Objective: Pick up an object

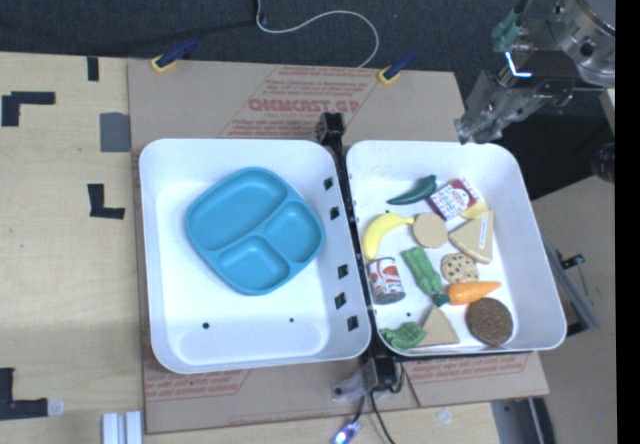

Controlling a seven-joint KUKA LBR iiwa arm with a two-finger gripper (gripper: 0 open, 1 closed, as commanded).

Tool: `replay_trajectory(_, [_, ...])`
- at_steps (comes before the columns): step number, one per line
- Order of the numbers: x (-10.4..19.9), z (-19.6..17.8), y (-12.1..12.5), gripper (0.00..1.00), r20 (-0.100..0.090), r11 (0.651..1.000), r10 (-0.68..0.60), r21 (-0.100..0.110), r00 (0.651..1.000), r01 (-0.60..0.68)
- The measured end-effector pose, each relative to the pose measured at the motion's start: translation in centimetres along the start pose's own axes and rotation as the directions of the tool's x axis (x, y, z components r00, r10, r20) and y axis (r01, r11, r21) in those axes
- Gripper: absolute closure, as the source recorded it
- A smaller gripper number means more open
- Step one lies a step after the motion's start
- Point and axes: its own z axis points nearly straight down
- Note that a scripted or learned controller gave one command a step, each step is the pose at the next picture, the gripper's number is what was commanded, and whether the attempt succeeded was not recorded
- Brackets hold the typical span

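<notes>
The right bin [520, 192] holds several toy food items: a yellow banana [383, 230], a dark green pepper [412, 192], a red packet [450, 199], a cheese wedge [477, 235], a cookie [458, 267], a carrot [472, 291], a brown round patty [490, 320], a small can [386, 279] and a green pickle [422, 270]. My gripper [484, 124] hangs above the bin's far right corner, outside the pile, and nothing shows between its fingers.
The left bin [165, 232] holds a blue divided plate [254, 229]. Black clips run down the seam [345, 232] between the bins. Both bins rest on a cardboard sheet [290, 97]; a white cable [310, 27] loops behind it.
</notes>
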Motion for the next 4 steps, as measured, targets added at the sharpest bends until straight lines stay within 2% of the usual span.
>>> replay_trajectory(1, [8.1,0.2,0.1,1.0,0.001,1.0,0.001,0.007,1.0,-0.001])
replay_trajectory(2, [7.7,-0.8,0.2,1.0,0.003,1.0,0.007,0.006,1.0,-0.007])
replay_trajectory(3, [16.0,0.4,0.1,1.0,0.001,1.0,0.001,0.009,1.0,-0.001])
replay_trajectory(4, [20.6,0.7,0.2,1.0,0.001,1.0,0.005,0.007,1.0,-0.005])
